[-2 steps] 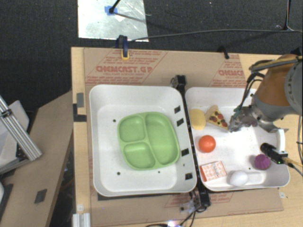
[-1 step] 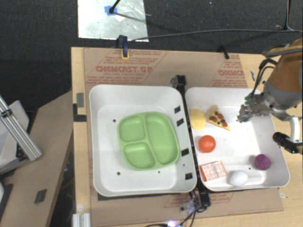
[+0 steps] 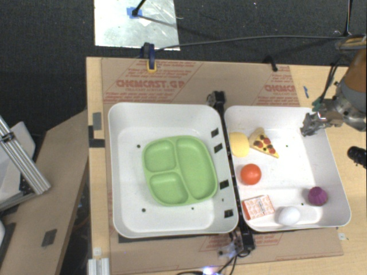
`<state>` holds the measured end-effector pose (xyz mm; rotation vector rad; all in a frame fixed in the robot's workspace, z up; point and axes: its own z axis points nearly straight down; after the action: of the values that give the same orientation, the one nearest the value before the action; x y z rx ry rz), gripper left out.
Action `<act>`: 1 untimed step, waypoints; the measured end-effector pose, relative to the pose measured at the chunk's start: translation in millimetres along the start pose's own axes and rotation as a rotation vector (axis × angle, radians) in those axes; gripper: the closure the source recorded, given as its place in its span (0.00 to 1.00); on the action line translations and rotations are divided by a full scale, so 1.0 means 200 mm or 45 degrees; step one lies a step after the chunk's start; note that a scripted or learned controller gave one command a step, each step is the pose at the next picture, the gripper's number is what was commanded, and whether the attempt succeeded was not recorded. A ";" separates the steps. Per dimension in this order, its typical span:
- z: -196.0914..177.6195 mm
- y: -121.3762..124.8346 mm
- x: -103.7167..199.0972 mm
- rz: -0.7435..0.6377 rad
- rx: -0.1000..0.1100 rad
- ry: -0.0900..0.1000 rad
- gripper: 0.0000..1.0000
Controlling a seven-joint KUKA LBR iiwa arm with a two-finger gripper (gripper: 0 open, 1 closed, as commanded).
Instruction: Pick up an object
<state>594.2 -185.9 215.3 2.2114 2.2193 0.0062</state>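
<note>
The right bin [image 3: 298, 153] holds a yellow lemon [image 3: 239, 144], a pizza slice toy [image 3: 263, 142], a red tomato [image 3: 250, 174], a purple round fruit [image 3: 317, 196], a white egg [image 3: 288, 215] and a small red-and-white packet [image 3: 258, 207]. My gripper [image 3: 310, 124] hangs over the bin's far right edge, above and to the right of the pizza slice. Nothing shows between its tips. The arm [image 3: 351, 93] enters from the right.
The left bin [image 3: 126, 153] holds a green divided plate [image 3: 179, 170]. Black clips [image 3: 218, 100] join the two bins along the middle. A metal frame [image 3: 20, 159] stands at the far left, off the bench.
</note>
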 end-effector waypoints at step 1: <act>-0.27 -0.02 0.04 -0.003 0.001 0.002 1.00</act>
<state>589.2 -178.4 269.0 2.2103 2.2227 0.0065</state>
